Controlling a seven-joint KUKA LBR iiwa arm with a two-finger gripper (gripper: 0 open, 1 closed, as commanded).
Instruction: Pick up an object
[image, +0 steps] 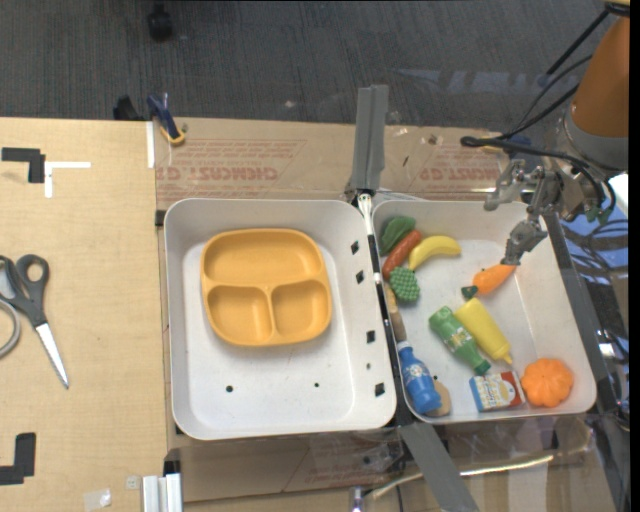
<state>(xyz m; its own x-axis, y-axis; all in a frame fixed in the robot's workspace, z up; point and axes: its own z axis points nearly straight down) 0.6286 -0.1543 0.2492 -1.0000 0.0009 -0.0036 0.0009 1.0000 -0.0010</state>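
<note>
My gripper hangs over the back right part of the right bin, reaching in from the upper right. Its tip is just above and right of a small orange carrot that lies at a slant; I cannot tell whether they touch. Also in this bin are a yellow banana, a red pepper, a green leafy piece, a green knobbly piece, a green bottle, a yellow bottle, a blue bottle, an orange pumpkin and a small carton.
The left bin holds a yellow divided plate. A grey divider bar runs up between the bins. Scissors lie on the wooden bench at the far left. Cables trail by the arm at the upper right.
</note>
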